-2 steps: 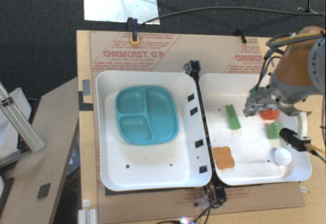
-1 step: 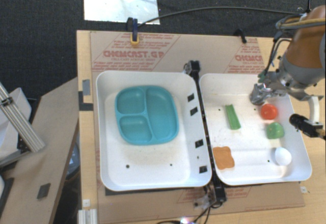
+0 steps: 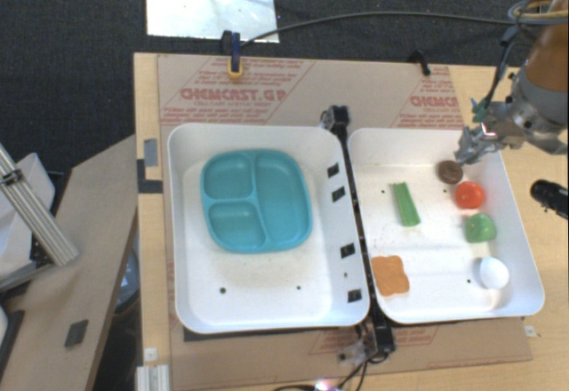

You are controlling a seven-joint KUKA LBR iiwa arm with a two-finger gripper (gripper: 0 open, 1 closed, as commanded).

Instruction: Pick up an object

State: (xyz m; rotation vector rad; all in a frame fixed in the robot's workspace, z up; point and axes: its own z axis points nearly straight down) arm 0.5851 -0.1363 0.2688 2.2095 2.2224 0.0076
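Hovering beside the brown object (image 3: pixel 450 171) — gripper (image 3: pixel 468 149), its opening impossible to tell.

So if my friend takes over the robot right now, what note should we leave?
End effector: over the top right corner of the right bin, just above the brown piece; I can't tell its grip.
Things: right bin holds the brown piece, red ball, green ball, white egg, green stick and orange piece. The blue plate lies in the left bin.
Done: nothing lifted yet.
Left: grab one thing, probably the brown piece, and raise it.
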